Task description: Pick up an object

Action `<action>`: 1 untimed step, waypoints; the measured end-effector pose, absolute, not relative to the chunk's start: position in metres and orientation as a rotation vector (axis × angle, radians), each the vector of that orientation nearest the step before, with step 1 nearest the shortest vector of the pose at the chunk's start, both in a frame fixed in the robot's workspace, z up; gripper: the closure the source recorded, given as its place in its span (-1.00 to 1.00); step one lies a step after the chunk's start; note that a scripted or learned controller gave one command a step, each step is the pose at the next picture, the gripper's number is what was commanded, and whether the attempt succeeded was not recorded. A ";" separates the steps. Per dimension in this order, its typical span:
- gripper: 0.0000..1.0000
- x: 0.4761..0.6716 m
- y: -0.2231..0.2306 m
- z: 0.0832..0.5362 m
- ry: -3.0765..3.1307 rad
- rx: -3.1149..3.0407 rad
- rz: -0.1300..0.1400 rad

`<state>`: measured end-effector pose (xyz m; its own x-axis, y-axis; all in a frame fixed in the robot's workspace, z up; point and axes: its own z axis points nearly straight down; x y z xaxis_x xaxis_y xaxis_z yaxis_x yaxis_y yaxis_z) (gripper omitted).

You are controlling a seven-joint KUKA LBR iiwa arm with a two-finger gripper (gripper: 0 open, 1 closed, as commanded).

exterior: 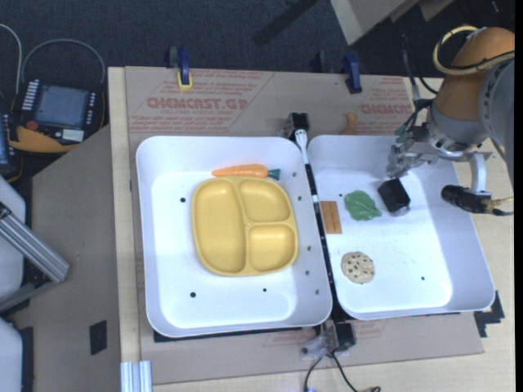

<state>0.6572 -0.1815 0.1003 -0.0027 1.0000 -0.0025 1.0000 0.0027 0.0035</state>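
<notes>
Dark blue-grey carpet (163,15) is covering the floor behind the bench. A brown board (237,96) with red lettering is lying across the benchtop, two blue clamps (184,65) gripping its far edge. A handheld control pendant (57,109) is resting at the left.

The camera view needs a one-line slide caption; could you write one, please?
KUKA arm's gripper poised in the right bin beside a green leaf, with a cookie nearby.

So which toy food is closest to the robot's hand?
The green leafy piece, right beside the gripper. The cookie and carrot lie farther away.
</notes>
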 end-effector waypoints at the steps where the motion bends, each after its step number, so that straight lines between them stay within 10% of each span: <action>1: 1.00 0.661 -0.189 0.162 2.216 2.216 0.005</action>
